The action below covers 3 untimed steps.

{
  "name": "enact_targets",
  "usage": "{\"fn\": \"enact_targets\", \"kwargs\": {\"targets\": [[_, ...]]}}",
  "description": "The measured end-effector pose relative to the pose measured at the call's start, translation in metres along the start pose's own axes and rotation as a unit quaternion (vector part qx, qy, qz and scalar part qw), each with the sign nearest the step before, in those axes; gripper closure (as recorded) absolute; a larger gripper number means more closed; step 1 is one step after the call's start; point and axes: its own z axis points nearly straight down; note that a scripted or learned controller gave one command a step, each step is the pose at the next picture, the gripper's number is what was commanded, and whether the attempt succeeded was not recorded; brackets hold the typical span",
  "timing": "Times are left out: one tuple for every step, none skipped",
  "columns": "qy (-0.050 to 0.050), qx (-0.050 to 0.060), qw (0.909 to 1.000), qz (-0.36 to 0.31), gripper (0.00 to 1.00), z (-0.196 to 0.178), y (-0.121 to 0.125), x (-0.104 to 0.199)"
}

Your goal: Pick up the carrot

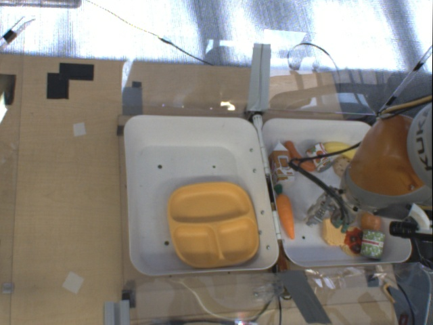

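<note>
The carrot (pixel 285 217) is orange and lies lengthwise against the left wall of the right bin (pixel 318 257), near its front corner. My gripper (pixel 326 210) hangs over the middle of that bin, a short way right of the carrot and apart from it. The arm's orange band (pixel 382 158) and grey wrist cover the bin's right part.
Crowded in the right bin are a brown sauce bottle (pixel 281 164), a second orange stick (pixel 293 149), a banana (pixel 336 146), a cheese wedge (pixel 332 233), a red item (pixel 354 238) and a small can (pixel 372 244). A yellow divided plate (pixel 213 223) lies in the left bin (pixel 145 181).
</note>
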Motion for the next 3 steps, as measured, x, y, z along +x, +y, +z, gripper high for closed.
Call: {"fn": "enact_targets", "kwargs": {"targets": [[0.002,0.001,0.9996,-0.028,1.00,-0.196,0.034,0.024],[0.006,0.003,0.9996,-0.028,0.00,-0.192,0.033,0.025],[0.011,0.007,0.9993,0.035,0.00,-0.080,0.047,0.042]]}}
